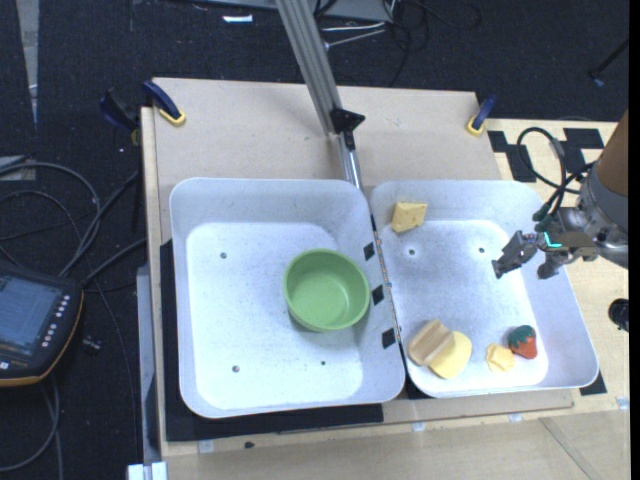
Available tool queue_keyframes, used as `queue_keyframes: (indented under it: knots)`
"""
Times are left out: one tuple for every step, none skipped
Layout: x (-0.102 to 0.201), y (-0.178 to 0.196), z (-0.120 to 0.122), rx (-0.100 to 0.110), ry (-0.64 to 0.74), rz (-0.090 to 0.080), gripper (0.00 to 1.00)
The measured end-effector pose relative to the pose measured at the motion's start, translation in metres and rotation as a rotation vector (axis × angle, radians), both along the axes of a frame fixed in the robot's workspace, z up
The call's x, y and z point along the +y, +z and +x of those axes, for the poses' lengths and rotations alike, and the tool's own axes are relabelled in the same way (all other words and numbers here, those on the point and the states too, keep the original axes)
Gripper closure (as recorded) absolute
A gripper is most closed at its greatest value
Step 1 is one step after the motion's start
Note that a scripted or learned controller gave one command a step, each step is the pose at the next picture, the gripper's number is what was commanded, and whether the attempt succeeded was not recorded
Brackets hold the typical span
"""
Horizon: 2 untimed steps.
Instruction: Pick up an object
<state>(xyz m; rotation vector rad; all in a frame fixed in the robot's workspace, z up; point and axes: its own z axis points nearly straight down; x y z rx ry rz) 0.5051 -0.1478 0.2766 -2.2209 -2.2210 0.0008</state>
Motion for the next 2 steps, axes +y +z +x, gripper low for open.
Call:
queue_keyframes:
  knots:
    - [0.0,0.0,0.0,0.0,0.0,0.0,0.0]
    - [0.002,-0.042,0.001,0.003,0.0,0.0,0.0]
